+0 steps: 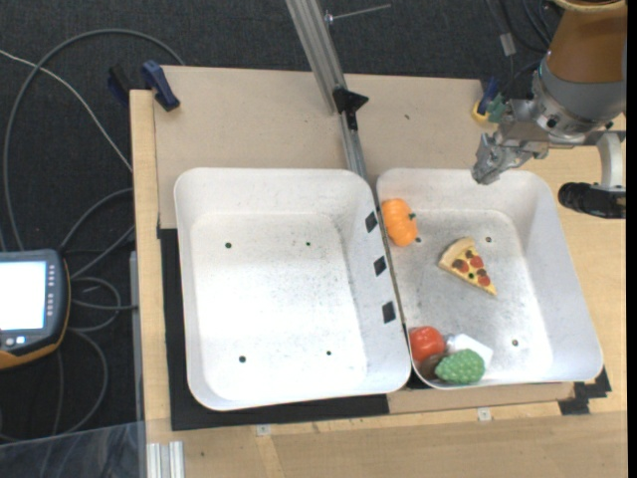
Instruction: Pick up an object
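The right bin (557, 267) holds several toy foods. An orange piece (399, 221) lies against its left wall. A pizza slice (470, 265) sits near the middle. A red tomato (426, 343) and a green bumpy piece (460, 367) rest at the front left corner, with a small white item (472, 347) beside them. My gripper (487, 170) hangs over the bin's far rim, above and behind the pizza slice, with nothing visible between its fingers.
The left bin (199, 267) stands beside the right one. A slanted metal rail (317, 38) runs down to the bins' shared edge. A blue clamp (159, 85) sits at the bench's far left corner. Cables and a pendant (28, 305) lie left of the bench.
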